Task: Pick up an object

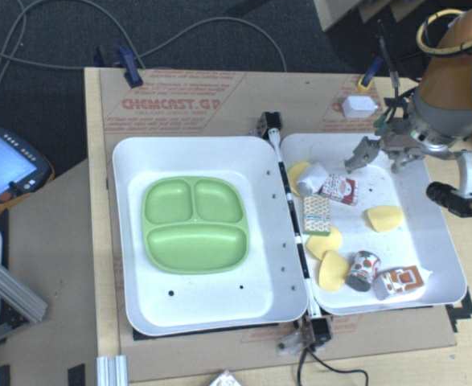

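Basically, the pickable stuff all sat in the right bin (437, 240) on the desk (219, 95). Closest to the jaws was a red-and-white packet (338, 188), small, flat, a bit crumpled, lying in the bin's upper left part. Touching its left was a white wrapped lump (311, 176), and a yellow wedge (298, 170) sat against the bin's left wall. Below those lay a patterned card (317, 212), checkered in pale green and pink, upright rectangle, flat on the floor of the bin. A yellow chunk (384, 217) lay alone mid-bin, apart from the rest. Two more yellow slices (328, 256) overlapped near the lower left. Beside them stood a small can (363, 269), tilted, red and dark label, and an orange-and-white box (401, 280) just right of it, near the bin's front rim.

The arm (449, 87) came in from the right, over the right bin's top edge. Jaws were spread apart, nothing between them, hanging above the upper middle of that bin. The packet lay down and left of the jaws, near but not touching. The yellow chunk lay below them, apart.

The left bin (131, 215) held a green divided plate (195, 223).
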You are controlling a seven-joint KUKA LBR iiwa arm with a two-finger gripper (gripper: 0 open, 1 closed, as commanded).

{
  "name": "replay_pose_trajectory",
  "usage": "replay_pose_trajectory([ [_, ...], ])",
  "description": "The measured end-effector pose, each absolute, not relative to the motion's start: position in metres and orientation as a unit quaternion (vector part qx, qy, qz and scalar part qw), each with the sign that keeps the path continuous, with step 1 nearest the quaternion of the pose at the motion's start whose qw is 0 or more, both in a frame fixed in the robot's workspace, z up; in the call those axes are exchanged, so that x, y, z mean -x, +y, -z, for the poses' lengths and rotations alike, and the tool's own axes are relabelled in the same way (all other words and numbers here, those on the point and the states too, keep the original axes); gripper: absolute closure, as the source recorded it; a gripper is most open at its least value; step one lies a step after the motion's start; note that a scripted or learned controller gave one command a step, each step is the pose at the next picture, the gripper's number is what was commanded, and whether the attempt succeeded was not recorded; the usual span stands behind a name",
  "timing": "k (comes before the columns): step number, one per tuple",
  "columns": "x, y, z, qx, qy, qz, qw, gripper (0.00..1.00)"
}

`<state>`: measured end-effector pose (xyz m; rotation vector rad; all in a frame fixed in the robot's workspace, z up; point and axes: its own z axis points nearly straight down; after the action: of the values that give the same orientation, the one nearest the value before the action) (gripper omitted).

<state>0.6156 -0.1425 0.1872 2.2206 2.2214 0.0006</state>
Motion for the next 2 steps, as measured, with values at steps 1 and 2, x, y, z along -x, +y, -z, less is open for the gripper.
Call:
replay_pose_trajectory([
  [1,-0.609,-0.106,-0.091,-0.707,0.708,-0.0024,0.004,0.0],
  [2,-0.61,-0.107,-0.103,-0.707,0.707,-0.0038,0.008,1.0],
])
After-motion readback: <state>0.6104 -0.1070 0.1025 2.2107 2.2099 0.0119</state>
